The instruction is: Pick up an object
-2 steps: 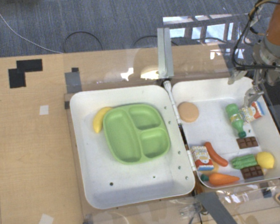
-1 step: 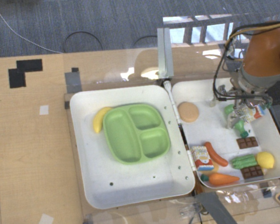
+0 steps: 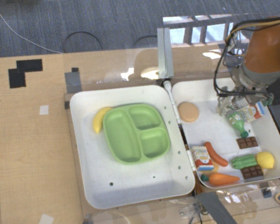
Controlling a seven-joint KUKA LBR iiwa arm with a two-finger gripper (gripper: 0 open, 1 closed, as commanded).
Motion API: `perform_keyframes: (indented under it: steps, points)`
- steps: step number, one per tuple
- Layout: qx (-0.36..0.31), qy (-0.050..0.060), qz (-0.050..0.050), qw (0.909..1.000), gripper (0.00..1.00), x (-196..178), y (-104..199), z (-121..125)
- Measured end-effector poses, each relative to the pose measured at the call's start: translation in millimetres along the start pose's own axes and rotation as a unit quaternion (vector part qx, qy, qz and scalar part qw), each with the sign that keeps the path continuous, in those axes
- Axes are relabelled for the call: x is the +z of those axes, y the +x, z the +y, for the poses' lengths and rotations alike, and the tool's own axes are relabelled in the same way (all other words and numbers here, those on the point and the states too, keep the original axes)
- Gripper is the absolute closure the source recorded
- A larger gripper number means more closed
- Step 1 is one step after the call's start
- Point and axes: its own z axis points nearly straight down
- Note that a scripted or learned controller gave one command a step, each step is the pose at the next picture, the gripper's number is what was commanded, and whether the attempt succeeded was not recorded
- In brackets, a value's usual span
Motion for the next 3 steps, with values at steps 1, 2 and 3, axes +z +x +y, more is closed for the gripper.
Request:
perform_keyframes:
  steps: [1, 2, 3]
  points:
    - [0.008, 0.0, 0.007, 0.9999, 1.0, -54.5, 88.9, -9.3]
    - [0.208, 0.0, 0.008, 0.978, 1.0, -86.6, 94.7, 9.4]
    - [0.141, -0.005, 0.009, 0.99, 1.0, -85.4, 76.7, 139.9]
